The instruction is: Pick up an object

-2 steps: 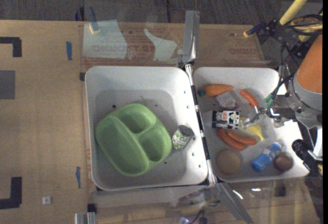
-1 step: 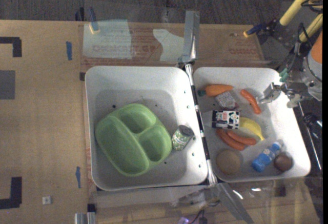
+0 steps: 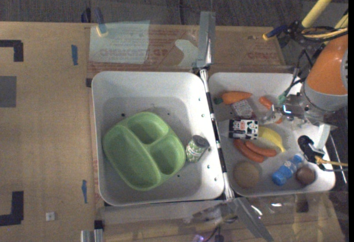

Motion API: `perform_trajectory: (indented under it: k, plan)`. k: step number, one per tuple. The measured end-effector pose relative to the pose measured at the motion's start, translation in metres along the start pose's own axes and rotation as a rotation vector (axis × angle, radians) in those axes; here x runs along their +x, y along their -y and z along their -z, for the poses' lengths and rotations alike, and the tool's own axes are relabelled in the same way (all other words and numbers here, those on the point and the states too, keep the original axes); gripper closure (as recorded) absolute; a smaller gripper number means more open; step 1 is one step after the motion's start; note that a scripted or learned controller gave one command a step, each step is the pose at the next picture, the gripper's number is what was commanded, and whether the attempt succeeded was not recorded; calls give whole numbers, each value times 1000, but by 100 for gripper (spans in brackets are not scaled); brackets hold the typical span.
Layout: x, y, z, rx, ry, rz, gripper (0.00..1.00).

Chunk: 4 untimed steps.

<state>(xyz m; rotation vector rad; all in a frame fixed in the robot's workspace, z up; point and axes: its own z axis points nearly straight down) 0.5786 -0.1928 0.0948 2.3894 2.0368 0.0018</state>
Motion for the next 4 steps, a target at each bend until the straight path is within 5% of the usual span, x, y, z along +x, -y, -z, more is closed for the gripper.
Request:
perform_trajectory:
  k: [1,2,3,4]
  plan:
    - [-2,0,10,-2,0,-5,100]
    - [-2,0,10,-2,0,-5,0]
    - [-4,-1,21,-5,0,-9,100]
    - [-4,-1,20,-5,0,-9,0]
